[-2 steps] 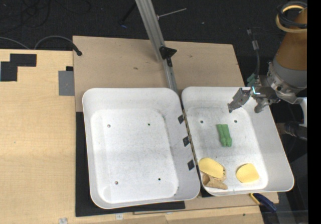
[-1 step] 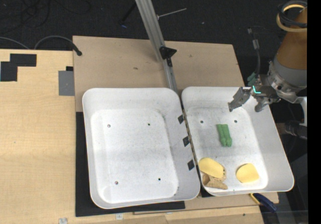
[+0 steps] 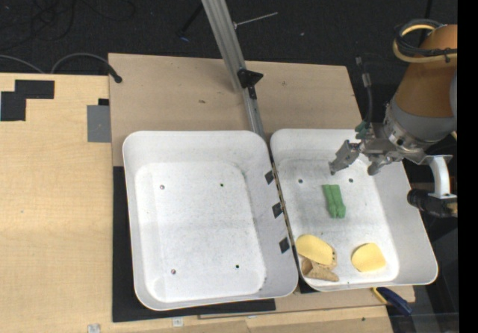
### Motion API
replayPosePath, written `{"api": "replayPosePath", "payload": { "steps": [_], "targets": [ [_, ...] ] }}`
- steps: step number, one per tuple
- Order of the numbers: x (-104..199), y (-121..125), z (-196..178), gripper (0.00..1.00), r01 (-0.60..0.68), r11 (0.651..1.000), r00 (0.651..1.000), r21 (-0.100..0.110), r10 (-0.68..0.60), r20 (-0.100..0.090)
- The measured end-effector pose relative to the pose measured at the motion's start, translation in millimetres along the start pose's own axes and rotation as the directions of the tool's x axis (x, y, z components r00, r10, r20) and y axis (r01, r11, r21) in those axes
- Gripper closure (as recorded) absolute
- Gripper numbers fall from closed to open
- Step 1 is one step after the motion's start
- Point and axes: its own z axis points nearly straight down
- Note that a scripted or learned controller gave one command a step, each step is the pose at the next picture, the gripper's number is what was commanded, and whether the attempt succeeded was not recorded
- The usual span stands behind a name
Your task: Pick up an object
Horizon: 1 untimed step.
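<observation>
Here the desk [image 3: 187, 89] carries two shallow white bins side by side, the left bin [image 3: 142, 175] and the right bin [image 3: 407, 249], meeting along a seam with three small dark clips. The grey arm [image 3: 426, 100] with its orange band comes in from the right; its upper part is cut off by the frame edge. Its end effector [image 3: 360, 162] hangs over the upper part of the right bin, its two fingers spread apart with nothing between them, clear of every object. In the right bin lie four things. One green block [image 3: 334, 200] sits near the middle, just below the end effector and apart from it; its long axis runs nearly up and down the view, the lower end leaning slightly right. Two yellow pieces lie near the bin's front edge: one yellow lump [image 3: 316, 249] at the front left corner and one yellow disc-like piece [image 3: 368, 257] to its right, apart from it. One tan scrap [image 3: 321, 272] touches the lump's lower side; its shape is hard to make out. A slanted metal rail [image 3: 224, 33] rises behind the bins.
</observation>
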Motion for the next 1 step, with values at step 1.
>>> {"api": "replayPosePath", "payload": {
  "steps": [1],
  "targets": [
    [6.1, 0.8, 63.6, 0.0, -0.002, 1.0, 1.0, 0.003, 0.002, -0.001]
  ]
}}
